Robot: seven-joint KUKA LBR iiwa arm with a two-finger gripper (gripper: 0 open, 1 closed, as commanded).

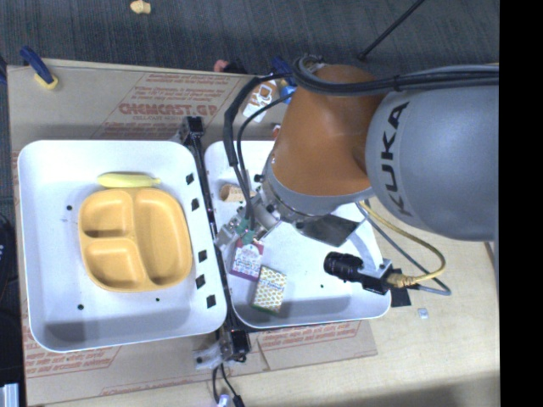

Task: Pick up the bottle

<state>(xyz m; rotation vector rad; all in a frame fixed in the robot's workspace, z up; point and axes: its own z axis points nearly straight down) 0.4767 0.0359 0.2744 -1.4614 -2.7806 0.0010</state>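
Observation:
The grey and orange arm [339, 142] hangs low over the right bin [373, 305] and covers most of it. My gripper [251, 225] points down at the bin's left side, close to the divider, and the wrist hides most of it. A small clear object with green marks [238, 230] lies right at the gripper's tip; I cannot tell whether it is the bottle or whether it is held. Just in front of it lie a pink and purple packet [247, 264] and a patterned small box [270, 289].
The left bin [42, 312] holds a yellow divided plate [134, 236] and a yellow banana-like piece [129, 179] behind it. A small brown item [231, 192] sits at the right bin's back left. A black cable plug [346, 267] sticks out below the arm.

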